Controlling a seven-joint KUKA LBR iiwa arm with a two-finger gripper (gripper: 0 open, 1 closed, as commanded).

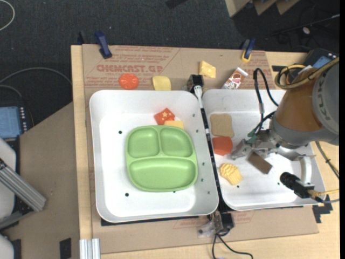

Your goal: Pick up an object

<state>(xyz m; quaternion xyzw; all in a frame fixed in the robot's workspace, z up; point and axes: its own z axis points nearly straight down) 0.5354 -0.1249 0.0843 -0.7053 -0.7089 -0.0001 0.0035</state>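
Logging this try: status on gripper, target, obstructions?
Gripper low in right bin, beside red piece; nothing seen held. Brown block, yellow piece lie close by. Tan square behind.

This looks like a robot lab. A big grey and orange robot arm (307, 112) reaches over two white bins (108, 144) on a cardboard-covered surface (81, 90). Blue clamps (102, 43) hold the cardboard down, and black cables (261, 90) trail over the dark carpet floor (43, 15).

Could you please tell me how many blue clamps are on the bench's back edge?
2. One blue clamp grips the back edge near the left corner; the other blue clamp sits farther right. The arm may hide more.
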